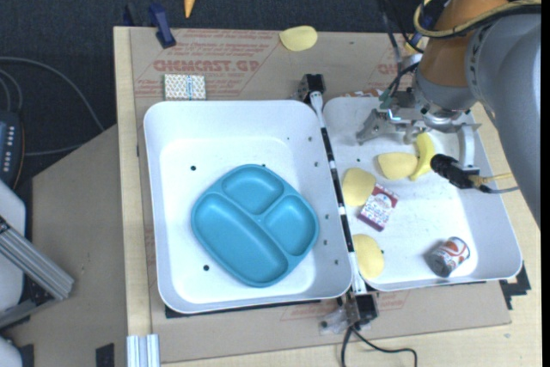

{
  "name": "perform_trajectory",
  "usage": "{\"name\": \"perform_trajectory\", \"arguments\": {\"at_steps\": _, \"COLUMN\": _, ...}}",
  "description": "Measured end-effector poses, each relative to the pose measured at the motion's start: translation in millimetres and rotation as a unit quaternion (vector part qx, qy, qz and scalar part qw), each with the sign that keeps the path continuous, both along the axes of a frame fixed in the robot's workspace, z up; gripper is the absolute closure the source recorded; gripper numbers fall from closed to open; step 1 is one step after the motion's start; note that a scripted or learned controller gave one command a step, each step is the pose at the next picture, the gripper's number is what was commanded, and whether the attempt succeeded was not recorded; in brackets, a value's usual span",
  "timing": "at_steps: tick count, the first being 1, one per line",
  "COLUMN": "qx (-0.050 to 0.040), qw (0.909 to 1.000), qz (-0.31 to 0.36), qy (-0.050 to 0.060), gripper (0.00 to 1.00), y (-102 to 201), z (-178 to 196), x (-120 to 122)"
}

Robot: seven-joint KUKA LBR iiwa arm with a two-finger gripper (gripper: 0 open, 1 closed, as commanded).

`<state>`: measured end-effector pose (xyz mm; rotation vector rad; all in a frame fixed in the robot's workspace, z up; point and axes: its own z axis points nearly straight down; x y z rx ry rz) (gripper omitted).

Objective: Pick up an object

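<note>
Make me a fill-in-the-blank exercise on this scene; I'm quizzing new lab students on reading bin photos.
1. The blue divided tray lies in the ____ bin.
2. The tray has ____ compartments.
3. The small can lies in the ____ bin.
4. The red-and-white packet lies in the same bin as the ____.

Missing words: left; three; right; can

The arm (507, 56) is running off the right edge — its upper part is getting cut away. The gripper (418, 126) is sitting under the wrist, its fingers too cluttered to read. A yellow piece (423, 152) is lying partly hidden beneath it.
</note>
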<state>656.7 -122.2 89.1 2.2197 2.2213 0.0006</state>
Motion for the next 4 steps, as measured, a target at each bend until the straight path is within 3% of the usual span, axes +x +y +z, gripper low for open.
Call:
{"name": "perform_trajectory", "arguments": {"at_steps": 1, "qx": 0.0006, "qw": 1.0, "qz": -0.001, "qy": 0.001, "gripper": 0.0, "y": 17, "z": -5, "x": -56}}
{"name": "perform_trajectory", "arguments": {"at_steps": 2, "qx": -0.0002, "qw": 1.0, "qz": 0.0, "qy": 0.0, "gripper": 0.0, "y": -5, "z": -4, "x": -26}}
{"name": "perform_trajectory", "arguments": {"at_steps": 3, "qx": 0.0005, "qw": 1.0, "qz": -0.001, "qy": 0.001, "gripper": 0.0, "y": -13, "z": -4, "x": -39}}
{"name": "perform_trajectory", "arguments": {"at_steps": 4, "qx": -0.0006, "qw": 1.0, "qz": -0.001, "qy": -0.002, "gripper": 1.0, "y": -13, "z": 8, "x": -37}}
